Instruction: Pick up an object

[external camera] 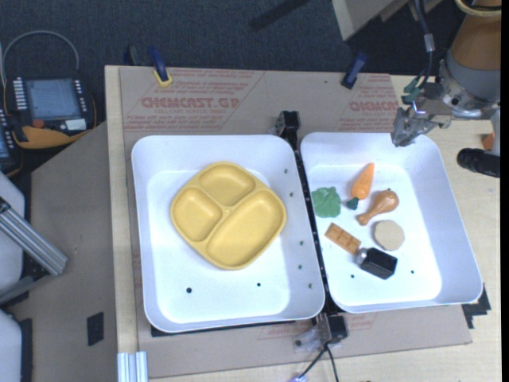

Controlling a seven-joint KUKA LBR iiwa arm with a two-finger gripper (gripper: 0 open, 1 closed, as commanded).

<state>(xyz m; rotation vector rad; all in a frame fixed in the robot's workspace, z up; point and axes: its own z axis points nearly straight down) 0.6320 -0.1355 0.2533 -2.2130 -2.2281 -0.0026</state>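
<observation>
Gripper (404, 136), finger state indiscernible, poised over far rim of right bin (453, 205); carrot (363, 180) nearest below, apart from drumstick (378, 205): best approached vertically, centred, clear of broccoli (326, 201).

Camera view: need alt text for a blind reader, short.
The gripper hangs over the far edge of the right bin, which holds a carrot, a drumstick, a green piece and other small toy foods. The left bin holds a yellow divided plate.

Fingers (404, 136) down (tips together)
</observation>
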